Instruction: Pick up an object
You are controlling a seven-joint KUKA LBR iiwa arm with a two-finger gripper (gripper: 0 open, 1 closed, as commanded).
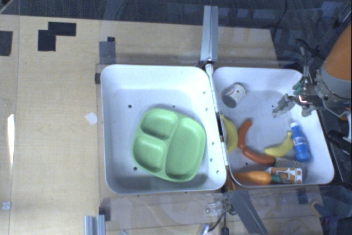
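We see the arm (338, 71) reaching in from the right over the right bin (258, 78), its gripper (292, 104) hanging above the bin's right half. Its two fingers (281, 105) stand apart, with nothing between them.

Everything that could be picked up lies in that same bin. Just below the gripper stands a small blue bottle (300, 143), and beside the bottle, slightly further left, lies a yellow banana (280, 147) curving upward. Down and to the left of the gripper we find two sausages: one (244, 131) lying nearly upright in the picture, the other (258, 157) lying along the bin floor, its left end close to the foot of the first. Further left, against the wall between the bins, sits a second yellow banana (230, 136). Lowest of all, near the bin's front wall, lie an orange carrot (252, 177) and, touching its right end, a small printed carton (286, 175). To the gripper's left and a little higher, well apart from it, a grey cup (233, 94) lies on its side.

Far to the gripper's left, the left bin (118, 118) holds a green divided tray (169, 144).
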